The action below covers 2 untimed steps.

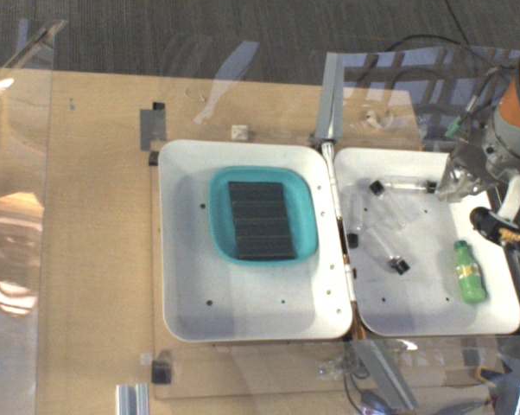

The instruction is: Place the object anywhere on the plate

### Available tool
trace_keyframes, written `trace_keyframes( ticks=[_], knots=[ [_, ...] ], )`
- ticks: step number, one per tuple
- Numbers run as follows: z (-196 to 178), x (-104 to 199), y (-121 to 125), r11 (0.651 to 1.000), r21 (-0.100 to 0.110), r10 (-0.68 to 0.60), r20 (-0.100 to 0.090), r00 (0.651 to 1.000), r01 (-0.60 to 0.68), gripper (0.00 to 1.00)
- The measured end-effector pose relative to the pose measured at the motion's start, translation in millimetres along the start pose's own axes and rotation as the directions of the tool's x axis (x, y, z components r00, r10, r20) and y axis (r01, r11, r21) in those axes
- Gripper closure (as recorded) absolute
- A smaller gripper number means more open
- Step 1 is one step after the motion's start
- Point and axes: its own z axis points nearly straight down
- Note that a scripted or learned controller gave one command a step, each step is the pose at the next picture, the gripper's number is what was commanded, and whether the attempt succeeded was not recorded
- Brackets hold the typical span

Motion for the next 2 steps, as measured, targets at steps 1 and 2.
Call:
trace_keyframes(
  ticks=[1,2],
  knots=[
    [53,35,-51,0.993,0.005,-0.115,0.002,0.993,0.115,1.00],
    [29,92,-84,0.974,0.003,-0.228,0.000,0.974,0.228,1.00]
  ],
)
